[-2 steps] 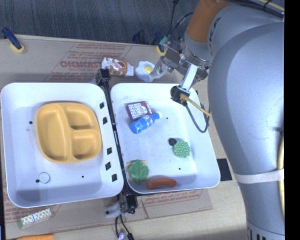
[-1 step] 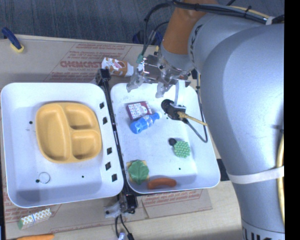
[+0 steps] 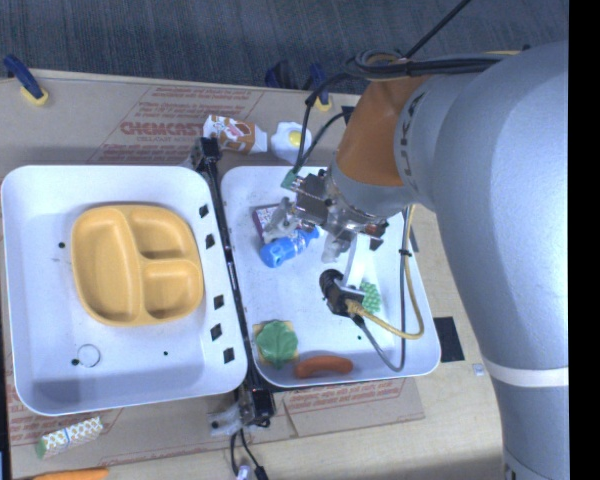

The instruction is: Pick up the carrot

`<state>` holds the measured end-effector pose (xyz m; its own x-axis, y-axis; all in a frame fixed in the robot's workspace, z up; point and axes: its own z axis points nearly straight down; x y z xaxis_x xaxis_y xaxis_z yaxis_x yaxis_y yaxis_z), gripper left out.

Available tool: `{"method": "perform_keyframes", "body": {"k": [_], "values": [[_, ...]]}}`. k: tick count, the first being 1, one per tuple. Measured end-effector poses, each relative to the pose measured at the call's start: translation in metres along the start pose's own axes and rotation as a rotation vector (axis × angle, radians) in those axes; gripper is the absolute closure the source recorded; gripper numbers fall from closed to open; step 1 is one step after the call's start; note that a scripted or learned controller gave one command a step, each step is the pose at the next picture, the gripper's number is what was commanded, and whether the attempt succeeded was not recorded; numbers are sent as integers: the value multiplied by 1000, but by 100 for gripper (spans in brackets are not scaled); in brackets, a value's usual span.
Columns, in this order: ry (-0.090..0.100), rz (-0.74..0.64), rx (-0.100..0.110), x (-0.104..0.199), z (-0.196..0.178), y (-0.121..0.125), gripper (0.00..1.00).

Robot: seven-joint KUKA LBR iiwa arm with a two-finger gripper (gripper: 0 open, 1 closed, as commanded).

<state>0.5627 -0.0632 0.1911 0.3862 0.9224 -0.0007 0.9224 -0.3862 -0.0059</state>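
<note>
Carrot (image 3: 324, 366) lies at the near edge of the right bin (image 3: 420, 353), just right of a green leafy toy (image 3: 276, 341) and close to the bin's near wall. It sits untouched, so the pick is not yet done. The tool (image 3: 302, 218) hangs over the bin's far half, beside a blue bottle (image 3: 283, 250); its state cannot be told. Open floor lies between tool and carrot, though the near wall crowds the approach. A yellow tray (image 3: 138, 263) fills the left bin (image 3: 30, 368).
</note>
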Motion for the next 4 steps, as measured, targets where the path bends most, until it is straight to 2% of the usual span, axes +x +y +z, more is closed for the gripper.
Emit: {"method": "perform_keyframes", "body": {"k": [1, 2, 3, 4], "values": [[0, 455, 3, 28, 1, -72, 0], [2, 404, -4, 20, -223, 3, 0], [-1, 380, 2, -33, -79, 52, 0], [0, 395, 3, 19, -12, 5, 0]]}}
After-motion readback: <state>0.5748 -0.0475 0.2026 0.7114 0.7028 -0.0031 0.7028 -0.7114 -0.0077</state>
